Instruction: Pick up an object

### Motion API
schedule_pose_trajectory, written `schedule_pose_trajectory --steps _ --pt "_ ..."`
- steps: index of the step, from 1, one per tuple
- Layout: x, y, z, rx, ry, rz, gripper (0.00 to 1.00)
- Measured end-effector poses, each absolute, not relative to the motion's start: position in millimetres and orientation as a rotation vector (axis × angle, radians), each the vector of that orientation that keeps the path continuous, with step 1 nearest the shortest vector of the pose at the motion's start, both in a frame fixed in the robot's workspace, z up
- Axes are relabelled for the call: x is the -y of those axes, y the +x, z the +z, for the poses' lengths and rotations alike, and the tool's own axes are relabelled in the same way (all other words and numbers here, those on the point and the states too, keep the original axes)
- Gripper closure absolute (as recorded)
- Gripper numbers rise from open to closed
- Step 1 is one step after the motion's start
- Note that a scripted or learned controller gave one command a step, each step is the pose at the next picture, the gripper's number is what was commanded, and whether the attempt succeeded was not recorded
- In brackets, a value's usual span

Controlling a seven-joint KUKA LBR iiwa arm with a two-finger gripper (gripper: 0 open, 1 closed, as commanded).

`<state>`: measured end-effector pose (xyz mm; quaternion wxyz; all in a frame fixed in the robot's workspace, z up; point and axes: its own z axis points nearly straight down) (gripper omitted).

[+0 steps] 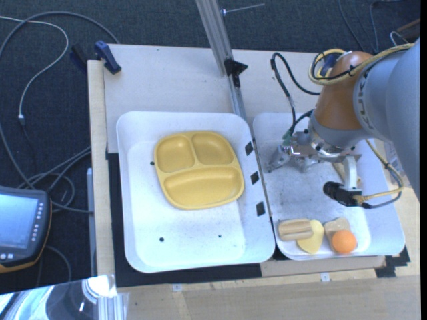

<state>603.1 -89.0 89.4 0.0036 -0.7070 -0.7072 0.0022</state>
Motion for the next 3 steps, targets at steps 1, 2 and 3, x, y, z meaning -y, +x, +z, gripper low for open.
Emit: schedule_pose_trajectory --steps 1,2,3 --pt "89 605.4 104 2.220 -2.220 -0.002 1.00" --pt "83 612.0 166 2.228 -2.224 -0.009 1.00" --pt "84 614.6 210 2.227 -2.224 -0.007 1.00"
